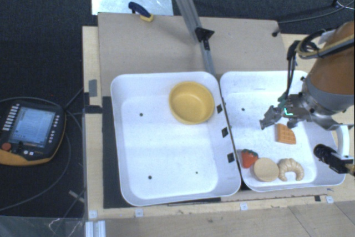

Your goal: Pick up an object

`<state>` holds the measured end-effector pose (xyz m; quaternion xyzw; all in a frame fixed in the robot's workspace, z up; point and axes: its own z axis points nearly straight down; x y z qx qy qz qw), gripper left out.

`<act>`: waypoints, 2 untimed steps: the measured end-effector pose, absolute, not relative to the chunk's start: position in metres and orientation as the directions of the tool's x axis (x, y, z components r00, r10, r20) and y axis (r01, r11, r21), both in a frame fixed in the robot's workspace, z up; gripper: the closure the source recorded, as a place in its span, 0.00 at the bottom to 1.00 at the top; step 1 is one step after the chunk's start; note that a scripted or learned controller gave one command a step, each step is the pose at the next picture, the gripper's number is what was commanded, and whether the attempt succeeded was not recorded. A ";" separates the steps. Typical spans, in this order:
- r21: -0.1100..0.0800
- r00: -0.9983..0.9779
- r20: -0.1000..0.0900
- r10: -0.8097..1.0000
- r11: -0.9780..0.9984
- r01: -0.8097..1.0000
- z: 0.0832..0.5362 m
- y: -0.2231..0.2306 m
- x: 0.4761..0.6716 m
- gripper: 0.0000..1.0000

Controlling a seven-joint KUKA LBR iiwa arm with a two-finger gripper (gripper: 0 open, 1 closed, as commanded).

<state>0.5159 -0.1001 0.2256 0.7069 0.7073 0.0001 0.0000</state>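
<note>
My gripper [275,117] hangs over the middle of the right bin [252,86], its dark fingers spread with nothing between them. Just to its lower right lies an orange waffle piece [285,134]. Along the bin's near edge sit a red strawberry-like piece [248,158], a round tan bun [265,169] and a pale croissant [291,169]. A yellow bowl [191,102] stands upright at the back right of the left bin [144,175].
A metal pole [188,8] slants down to the bench just behind where the two bins meet. A teach pendant [28,133] lies on the floor to the left. The arm's grey and orange body [333,75] covers the right bin's far right side.
</note>
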 end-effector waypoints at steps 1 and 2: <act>0.000 0.000 0.000 1.000 0.000 1.000 0.226 -0.100 0.516 0.00; -0.002 -0.001 0.001 1.000 0.001 1.000 0.182 -0.094 0.515 0.00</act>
